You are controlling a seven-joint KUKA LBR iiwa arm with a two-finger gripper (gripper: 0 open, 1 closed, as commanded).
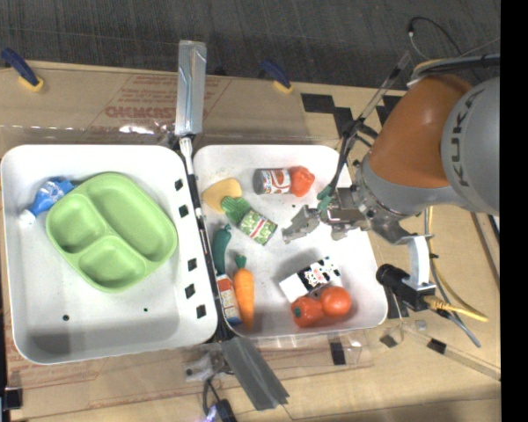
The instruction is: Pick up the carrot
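The carrot point(244, 294), orange with a green top, lies near the front left of the right bin point(352, 319), next to a small bottle point(226, 297). My gripper point(301, 224) hovers over the middle of the right bin, up and to the right of the carrot, apart from it. Its fingers look open and nothing sits between them. The arm with its orange band point(418, 139) comes in from the right.
In the right bin lie a red-capped can point(280, 181), a green bottle point(249, 221), a yellow piece point(221, 192), a dark green item point(220, 246), a black-and-white carton point(311, 279) and red tomatoes point(321, 306). A green divided plate point(111, 229) and a blue item point(48, 193) occupy the left bin.
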